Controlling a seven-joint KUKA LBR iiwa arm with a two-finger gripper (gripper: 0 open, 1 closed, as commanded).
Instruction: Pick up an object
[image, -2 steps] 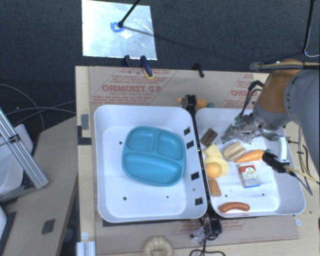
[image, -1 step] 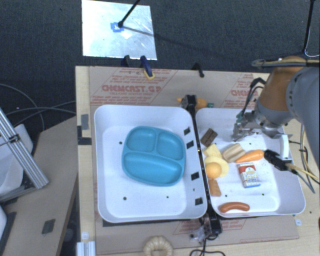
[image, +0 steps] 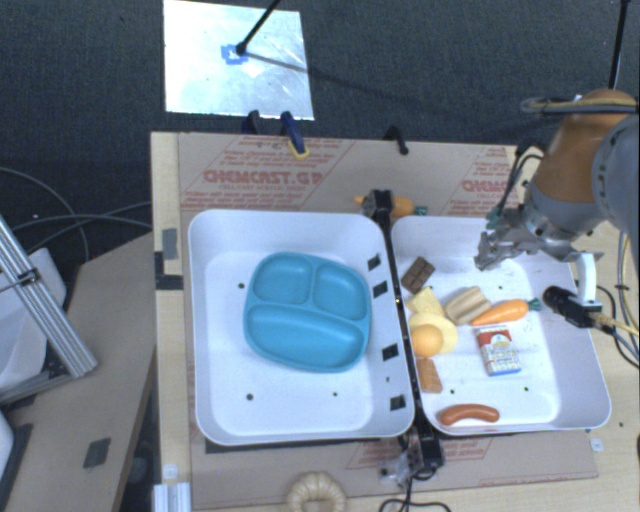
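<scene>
- The gripper (image: 488, 258) hangs over the upper right part of the right bin (image: 556, 385), reaching in from the right edge of the frame. From this angle I cannot tell whether it is spread or pressed together, and nothing can be seen held in it.
- Nearest to it are one bread roll (image: 466, 304) and one carrot (image: 500, 312). They lie side by side just below the gripper in the frame, apart from it.
- One brown bar (image: 417, 272) lies to the gripper's left, near the wall between the bins.
- One yellow block (image: 425, 302) sits below the brown bar, and one orange ball (image: 427, 341) touches its lower side.
- One brown cracker (image: 429, 375) lies just under the ball.
- One red and white box (image: 498, 352) lies below the carrot, in the middle of the right bin.
- One sausage (image: 469, 414) lies at the bin's lower edge, farthest from the gripper.
- That makes eight loose things, all in the right bin.
- The left bin (image: 215, 300) holds one blue plate (image: 305, 310) with three compartments, in the middle of the frame.
</scene>
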